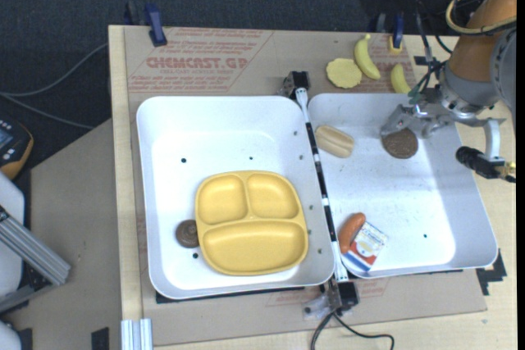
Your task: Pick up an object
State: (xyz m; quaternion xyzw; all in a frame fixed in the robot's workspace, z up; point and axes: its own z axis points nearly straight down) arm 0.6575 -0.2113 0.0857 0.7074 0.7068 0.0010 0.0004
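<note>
My gripper [408, 120] is low over the far part of the right bin [459, 201], reaching in from the right. Its tip is right at the far edge of a brown round disc [401, 145] lying on the bin floor, and it hides part of that edge. A tan bread roll [335, 141] lies to the left of the disc, near the wall between the bins. At the near left corner of the right bin lie an orange sausage-shaped piece [351, 229] and a small red, white and blue carton [366, 247].
The left bin [164, 135] holds a yellow divided plate [250, 221] and a brown disc [187, 234] at its left side. Beyond the right bin, on the bench, lie a yellow round slice [344, 73] and two toy bananas [367, 57].
</note>
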